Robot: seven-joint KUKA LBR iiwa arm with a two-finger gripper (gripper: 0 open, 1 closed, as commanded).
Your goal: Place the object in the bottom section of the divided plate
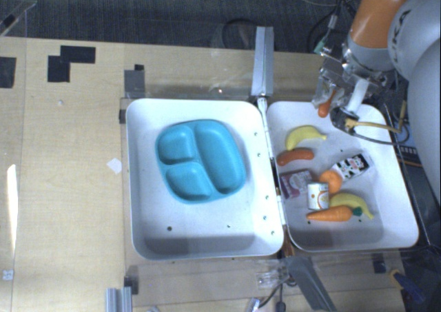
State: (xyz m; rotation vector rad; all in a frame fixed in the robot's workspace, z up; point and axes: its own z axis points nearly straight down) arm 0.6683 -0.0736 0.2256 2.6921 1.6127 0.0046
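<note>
Down front, nearest the lens, a metal bracket (275, 279), below and right of the blue divided plate (200, 159). Just above it, the near rim of the left bin (200, 254), with the plate well inside, toward the far end. Three sections on that plate, all bare: one large on its right, two small on its left, the bottom one toward the near rim. Over to the plate's right, across the centre rail, the right bin (406, 235) and a real crowd. Closest to the plate, a red-brown sausage (295, 156) and a purple packet (295, 183). Farther right, a banana (305, 136), a small can (318, 195) standing upright, a round orange fruit (332, 181) just behind it, a black-and-white packet (351, 166). Right of the plate's near edge, a carrot (331, 215) lying flat, touching a yellow fruit (350, 202). Now up and far right of the plate: the grey arm (386, 21) with its orange band, and the gripper (337, 105) above the right bin's far edge. Right at its tip, on the side toward the plate, a small orange piece (322, 106), well apart from the plate. Pinched or merely alongside? Cannot tell. Claw spread or pressed together? Cannot tell from this angle either.
</note>
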